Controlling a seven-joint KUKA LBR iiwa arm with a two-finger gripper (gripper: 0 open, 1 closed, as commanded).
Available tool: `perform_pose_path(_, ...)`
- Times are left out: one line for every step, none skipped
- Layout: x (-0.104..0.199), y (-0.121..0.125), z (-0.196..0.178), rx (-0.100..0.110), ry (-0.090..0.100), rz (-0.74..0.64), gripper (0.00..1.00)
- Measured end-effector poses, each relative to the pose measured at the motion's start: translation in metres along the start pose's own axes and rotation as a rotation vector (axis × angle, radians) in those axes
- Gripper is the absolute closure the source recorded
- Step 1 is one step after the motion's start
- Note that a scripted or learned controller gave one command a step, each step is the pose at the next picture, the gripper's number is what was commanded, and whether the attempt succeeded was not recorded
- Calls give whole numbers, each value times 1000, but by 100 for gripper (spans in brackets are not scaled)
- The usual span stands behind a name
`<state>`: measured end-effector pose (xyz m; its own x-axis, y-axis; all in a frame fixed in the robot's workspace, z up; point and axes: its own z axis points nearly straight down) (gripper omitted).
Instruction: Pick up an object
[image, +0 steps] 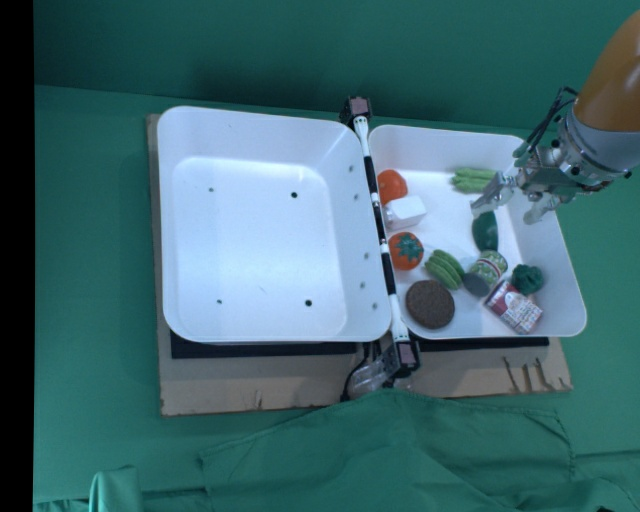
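Camera view: arm (612, 90) slants in from the far right, gripper (515, 196) hanging over the right bin's (570, 300) far side, fingers spread wide, holding nothing, just right of the green beans (472, 179).

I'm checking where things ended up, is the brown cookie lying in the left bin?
No, the cookie lies in the right bin, near its front left corner, beside the striped green toy.

No words, brands or numbers can be read. The red packet (515, 309) and the small can (487, 270) in the right bin (566, 300) carry printed labels, too small and blurred to read.
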<state>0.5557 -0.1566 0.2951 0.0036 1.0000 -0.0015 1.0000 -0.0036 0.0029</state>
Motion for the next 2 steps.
perform_pose_path(-31,42,67,2,-2,1,0)
perform_pose_path(-30,81,111,-4,-4,-3,0)
